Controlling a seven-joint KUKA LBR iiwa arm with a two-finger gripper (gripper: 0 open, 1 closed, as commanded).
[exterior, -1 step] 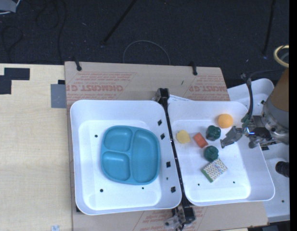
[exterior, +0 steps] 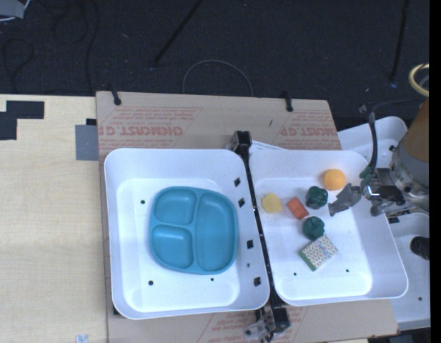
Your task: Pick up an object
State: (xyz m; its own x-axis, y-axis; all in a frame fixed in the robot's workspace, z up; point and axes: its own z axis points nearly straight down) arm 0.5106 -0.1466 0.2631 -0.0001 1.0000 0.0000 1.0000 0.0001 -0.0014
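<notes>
The orange ball [exterior: 334, 179] sits in the right bin [exterior: 349, 284], beside two green pieces [exterior: 316, 197] and a red block [exterior: 297, 208]. My gripper [exterior: 357, 197] hovers just right, fingers spread, pinching nothing. Blue plate [exterior: 192, 229] lies left.

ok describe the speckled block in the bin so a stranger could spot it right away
Look in the right-hand white bin, the one without the blue divided plate. Below the cluster of small objects lies the speckled block, nearest the front wall. It alone is flat, rectangular and patterned green-and-white; its neighbours are plain-coloured lumps.
</notes>
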